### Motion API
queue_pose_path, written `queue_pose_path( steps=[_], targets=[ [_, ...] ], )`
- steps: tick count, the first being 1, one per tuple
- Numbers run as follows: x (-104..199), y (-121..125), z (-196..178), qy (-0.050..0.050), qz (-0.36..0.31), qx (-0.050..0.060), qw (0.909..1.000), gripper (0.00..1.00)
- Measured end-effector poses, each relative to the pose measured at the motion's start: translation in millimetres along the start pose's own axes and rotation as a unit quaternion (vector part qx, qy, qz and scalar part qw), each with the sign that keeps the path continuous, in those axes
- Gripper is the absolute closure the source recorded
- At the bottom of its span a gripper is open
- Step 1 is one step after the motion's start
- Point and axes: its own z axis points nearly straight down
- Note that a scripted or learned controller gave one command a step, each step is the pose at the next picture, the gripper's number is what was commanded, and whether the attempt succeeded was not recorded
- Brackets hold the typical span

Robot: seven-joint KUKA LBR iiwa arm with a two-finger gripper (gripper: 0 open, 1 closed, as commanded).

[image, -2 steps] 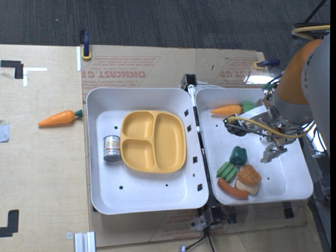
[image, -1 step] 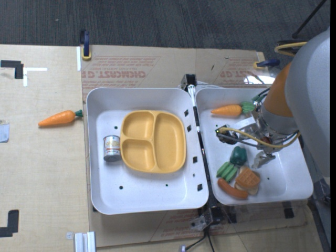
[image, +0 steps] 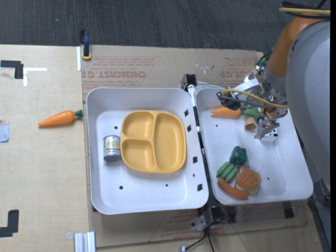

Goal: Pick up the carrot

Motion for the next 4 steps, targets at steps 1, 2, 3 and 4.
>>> queue_pose_path(
  steps=[1, 2, 3, 4],
  targets=[
    [3.2, 12.2, 100.5, -0.001, -0.018, 0.001, 0.9998, 0.00],
    [3.2, 12.2, 100.5, -0.001, -0.018, 0.000, 0.9998, 0.00],
    [3.2, 12.2, 100.5, -0.001, -0.018, 0.000, 0.9998, 0.00],
    [3.2, 12.2, 100.5, -0.001, -0.018, 0.000, 0.9998, 0.00]
  ],
)
